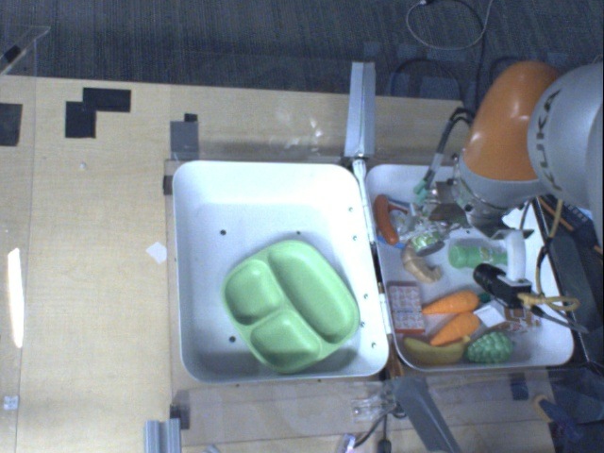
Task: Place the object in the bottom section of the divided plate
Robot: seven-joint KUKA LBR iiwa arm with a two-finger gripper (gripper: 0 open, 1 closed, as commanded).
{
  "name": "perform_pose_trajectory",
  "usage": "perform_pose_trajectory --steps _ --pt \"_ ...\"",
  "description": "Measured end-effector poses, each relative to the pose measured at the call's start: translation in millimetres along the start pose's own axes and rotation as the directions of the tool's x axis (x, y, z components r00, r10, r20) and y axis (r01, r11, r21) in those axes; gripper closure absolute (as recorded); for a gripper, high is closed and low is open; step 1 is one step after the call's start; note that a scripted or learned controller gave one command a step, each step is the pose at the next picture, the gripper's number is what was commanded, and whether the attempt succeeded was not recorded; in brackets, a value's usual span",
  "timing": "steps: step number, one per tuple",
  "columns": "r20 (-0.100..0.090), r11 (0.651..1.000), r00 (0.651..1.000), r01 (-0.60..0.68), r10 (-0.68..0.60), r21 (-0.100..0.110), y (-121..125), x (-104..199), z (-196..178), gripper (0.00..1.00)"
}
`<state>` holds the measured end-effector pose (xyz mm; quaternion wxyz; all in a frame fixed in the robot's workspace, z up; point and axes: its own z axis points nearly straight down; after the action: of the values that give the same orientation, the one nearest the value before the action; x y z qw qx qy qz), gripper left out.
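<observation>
Two bins, one green divided plate (291, 304), one crowded pick.

Poised low over right bin (557, 352), gripper (422, 223) beside red sausage (384, 219) and pale bread-like piece (422, 268); finger spacing impossible to tell, no item seen between them. Waiting in left bin (203, 253), with all sections bare. Packed close below: carrots (451, 311), banana (434, 350), green bottle (477, 254). Likely risks: snagging a neighbour, a glancing slip off the rounded toys, or a drop into the wrong section.
</observation>
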<state>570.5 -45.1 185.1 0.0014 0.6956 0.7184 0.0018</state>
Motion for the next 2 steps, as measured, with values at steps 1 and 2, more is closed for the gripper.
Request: perform_pose_trajectory --steps 1,2 --pt "-0.001 1.0 1.0 0.029 -0.029 0.0 3.5 94.1 -0.3 1.0" --pt "-0.001 1.0 1.0 0.029 -0.029 0.0 3.5 93.9 -0.4 0.0"
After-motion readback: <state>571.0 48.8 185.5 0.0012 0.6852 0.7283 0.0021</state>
